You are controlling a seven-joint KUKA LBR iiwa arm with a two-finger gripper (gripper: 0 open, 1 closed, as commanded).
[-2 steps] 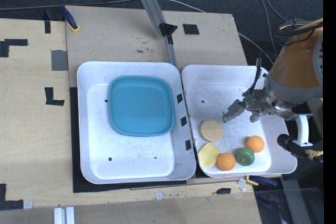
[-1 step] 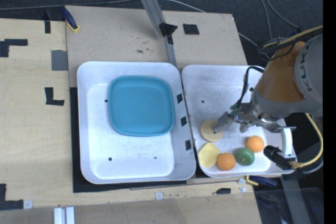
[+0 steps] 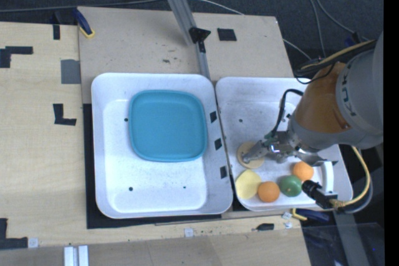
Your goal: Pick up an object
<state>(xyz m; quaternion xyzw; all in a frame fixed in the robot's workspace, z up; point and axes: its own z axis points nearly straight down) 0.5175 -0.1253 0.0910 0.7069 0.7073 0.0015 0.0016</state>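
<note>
In the right bin (image 3: 249, 103) my gripper (image 3: 260, 151) is down low over a tan round object (image 3: 250, 159) near the bin's front left. Its metal fingers (image 3: 272, 147) lie right above that object; whether they clasp it is not visible. A pale yellow piece (image 3: 247, 184), an orange ball (image 3: 269, 192), a green ball (image 3: 290, 185) and a second orange ball (image 3: 303, 171) lie along the front edge, just below the gripper.
The left bin (image 3: 112, 190) holds a square blue plate (image 3: 168, 124). A slanted metal pole (image 3: 181, 3) crosses the bench at the back and ends between the bins. Cables trail over the dark floor at upper right.
</note>
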